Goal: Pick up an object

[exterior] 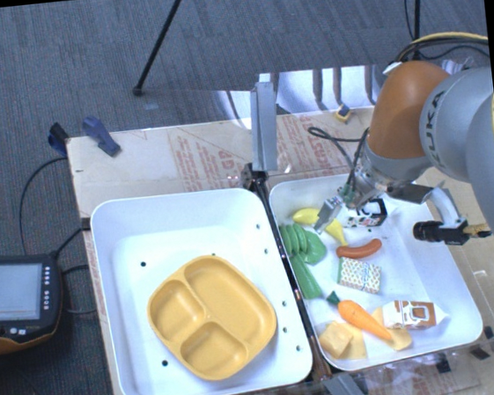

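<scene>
- Leftmost, at the frame's left edge below the middle, a handheld control pendant (12, 298) with a grey screen lies on the dark carpet, a cable running up from it.
- Next, the left white bin (119, 242) fills the lower middle-left; a yellow three-compartment tray (211, 316) lies in it, turned at an angle.
- At upper left of the bench, a blue clamp (100, 135) rests on the cardboard edge.
- Right of centre sits the right white bin (457, 288), holding toy food: green pea pods (304, 246) along its left wall, a yellow piece (306, 216) near the top, a sausage (359, 248), a checkered packet (360, 274), a carrot (364, 319), cheese wedges (341, 339) and a small carton (411, 313).
- Over the bin's upper part, the gripper (347, 203) hangs just above the sausage and beside the yellow piece; whether its fingers are apart or closed cannot be told, and nothing is visibly held.
- At upper right, the grey arm with its orange band (401, 113) reaches in.
</scene>
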`<act>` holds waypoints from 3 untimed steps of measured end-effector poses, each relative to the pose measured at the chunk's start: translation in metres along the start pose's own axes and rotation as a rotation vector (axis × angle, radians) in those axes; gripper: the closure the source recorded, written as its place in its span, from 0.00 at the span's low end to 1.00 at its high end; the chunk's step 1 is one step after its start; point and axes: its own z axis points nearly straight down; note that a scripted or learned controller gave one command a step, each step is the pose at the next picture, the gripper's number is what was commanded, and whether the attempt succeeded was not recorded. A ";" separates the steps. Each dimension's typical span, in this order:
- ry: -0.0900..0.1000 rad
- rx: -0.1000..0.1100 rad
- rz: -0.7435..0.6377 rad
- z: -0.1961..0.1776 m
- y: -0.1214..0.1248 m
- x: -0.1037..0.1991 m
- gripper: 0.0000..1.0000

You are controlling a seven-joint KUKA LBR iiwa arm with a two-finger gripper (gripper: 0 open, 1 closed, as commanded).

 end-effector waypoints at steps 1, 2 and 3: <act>-0.004 0.003 -0.075 0.000 -0.001 -0.002 0.00; 0.000 0.003 -0.174 0.000 -0.004 -0.007 0.00; -0.005 -0.003 -0.182 0.000 -0.006 -0.017 0.00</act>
